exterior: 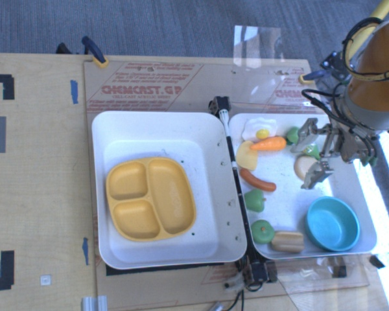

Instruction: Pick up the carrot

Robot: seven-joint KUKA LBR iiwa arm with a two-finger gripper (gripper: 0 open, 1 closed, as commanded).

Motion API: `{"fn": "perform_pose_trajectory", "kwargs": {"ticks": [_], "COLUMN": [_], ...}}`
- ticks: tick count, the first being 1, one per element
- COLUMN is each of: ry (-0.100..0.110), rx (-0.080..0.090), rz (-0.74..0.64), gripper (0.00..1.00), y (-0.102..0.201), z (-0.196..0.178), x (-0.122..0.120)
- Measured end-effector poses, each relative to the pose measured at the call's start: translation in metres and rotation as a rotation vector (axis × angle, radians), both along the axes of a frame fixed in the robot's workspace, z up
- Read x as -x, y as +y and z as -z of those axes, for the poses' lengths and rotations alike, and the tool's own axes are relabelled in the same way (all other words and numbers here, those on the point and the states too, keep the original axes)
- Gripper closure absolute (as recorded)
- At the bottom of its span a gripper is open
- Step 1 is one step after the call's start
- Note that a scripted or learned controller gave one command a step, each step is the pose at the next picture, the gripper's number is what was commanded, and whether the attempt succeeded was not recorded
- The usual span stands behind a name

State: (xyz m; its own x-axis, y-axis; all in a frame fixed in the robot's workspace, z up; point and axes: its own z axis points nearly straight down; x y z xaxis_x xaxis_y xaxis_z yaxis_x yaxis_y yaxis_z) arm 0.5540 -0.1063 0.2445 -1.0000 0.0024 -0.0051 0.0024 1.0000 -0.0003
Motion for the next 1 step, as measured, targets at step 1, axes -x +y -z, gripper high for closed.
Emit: {"fn": "perform_pose_trajectory", "kwargs": {"ticks": [1], "ry": [-0.002], "rx": [-0.002], "rz": [0.309], "gripper": [0.0], "y": [0.0235], "z": [0.0135], "x": [-0.0668]}}
